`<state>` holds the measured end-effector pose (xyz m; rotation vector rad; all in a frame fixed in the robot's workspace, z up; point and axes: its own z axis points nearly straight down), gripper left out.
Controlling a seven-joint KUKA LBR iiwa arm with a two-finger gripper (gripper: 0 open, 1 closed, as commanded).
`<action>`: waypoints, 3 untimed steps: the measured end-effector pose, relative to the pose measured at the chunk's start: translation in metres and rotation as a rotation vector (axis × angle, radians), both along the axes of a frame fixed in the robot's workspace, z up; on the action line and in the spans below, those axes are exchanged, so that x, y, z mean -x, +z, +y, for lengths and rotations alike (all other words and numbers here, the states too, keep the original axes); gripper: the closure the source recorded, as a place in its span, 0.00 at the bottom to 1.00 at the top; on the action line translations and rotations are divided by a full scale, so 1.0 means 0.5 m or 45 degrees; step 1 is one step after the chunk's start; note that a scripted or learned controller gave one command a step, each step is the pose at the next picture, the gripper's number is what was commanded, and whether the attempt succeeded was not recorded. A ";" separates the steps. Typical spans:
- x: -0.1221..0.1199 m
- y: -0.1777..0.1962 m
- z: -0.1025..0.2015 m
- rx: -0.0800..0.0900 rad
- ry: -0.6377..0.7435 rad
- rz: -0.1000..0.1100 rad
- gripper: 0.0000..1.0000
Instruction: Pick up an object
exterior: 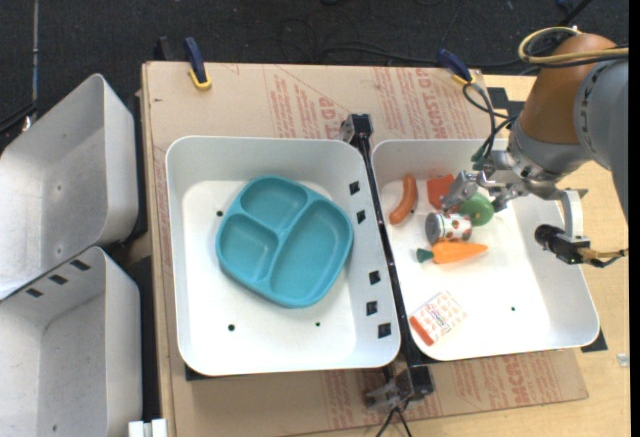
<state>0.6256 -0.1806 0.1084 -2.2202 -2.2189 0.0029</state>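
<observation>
Task thing isn't fixed, any obj will do; all loose ones sit in the right bin (pixel 560 320). Closest to the gripper (pixel 468 193): a green ball (pixel 480 209) w/ a small white-and-red can-like item (pixel 447 225) just beside it on the left, both in the bin's upper middle. The gripper is low over that cluster, touching or nearly touching the ball's upper-left side. Fingers are lost against the clutter, so can't tell if they're apart, together or clamped on anything. Nothing clearly seen between them.

Just below the can: a toy carrot (pixel 460 252), lying flat, green end to the left, orange tip to the right. Above-left of the cluster: a sausage (pixel 402 199), tilted, near the bin's left wall. Between sausage and gripper: a red piece (pixel 439 191), partly hidden by the gripper. Well apart, near the bin's front-left corner: a flat red-and-white packet (pixel 437 316).

Arm (pixel 585 115) enters from the right, orange band above grey wrist, cables looped over it.

Left bin (pixel 200 325) holds a teal plate (pixel 285 240) w/ three compartments, lying flat, about centred. A black divider (pixel 378 245) runs between the bins. Both rest on a cardboard sheet (pixel 290 90), a blue-yellow clamp (pixel 197 64) at its back edge. Two more white bins (pixel 60 255) stand off to the far left.
</observation>
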 end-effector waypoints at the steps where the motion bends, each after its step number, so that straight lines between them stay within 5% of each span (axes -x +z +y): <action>1: 0.000 -0.034 0.002 0.001 0.001 -0.002 0.00; 2: -0.002 -0.010 0.002 0.002 0.001 -0.007 1.00; 3: -0.020 0.084 -0.005 0.003 0.003 -0.012 1.00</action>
